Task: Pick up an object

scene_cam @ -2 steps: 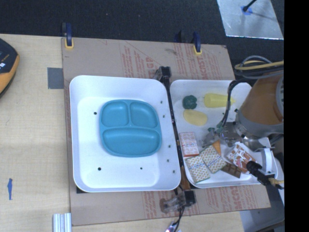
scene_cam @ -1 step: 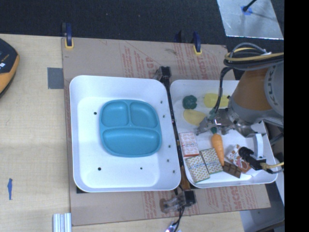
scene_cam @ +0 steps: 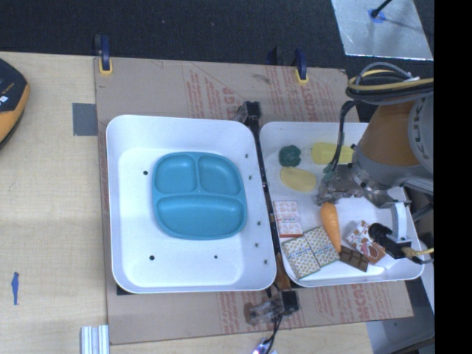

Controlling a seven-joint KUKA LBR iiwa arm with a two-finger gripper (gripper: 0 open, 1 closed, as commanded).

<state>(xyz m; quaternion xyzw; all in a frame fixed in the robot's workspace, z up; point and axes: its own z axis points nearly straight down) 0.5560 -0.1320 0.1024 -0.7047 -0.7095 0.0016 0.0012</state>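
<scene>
A blue divided plate (scene_cam: 199, 195) lies at the centre of the left bin (scene_cam: 118, 198) while, across the divider, the right bin (scene_cam: 274, 135) holds the clutter: a small printed packet (scene_cam: 287, 219) and a checkered pouch (scene_cam: 310, 250) along its left and bottom-left edge, a dark green ball (scene_cam: 290, 155) near the top-left corner, and two yellow pieces (scene_cam: 298, 179) just beside it. The gripper (scene_cam: 335, 189) hangs low over the bin's middle, its tip just above the upper end of an orange carrot (scene_cam: 331, 226) — whether its jaws are apart or closed cannot be made out from this angle, and nothing is seen held. The carrot's long axis runs nearly straight from that tip toward the bin's bottom edge, so the likeliest target lies directly below the tool — a short shift that way would probably centre it. Brown wrapped pieces (scene_cam: 363, 248) sit toward the bottom-right corner
</scene>
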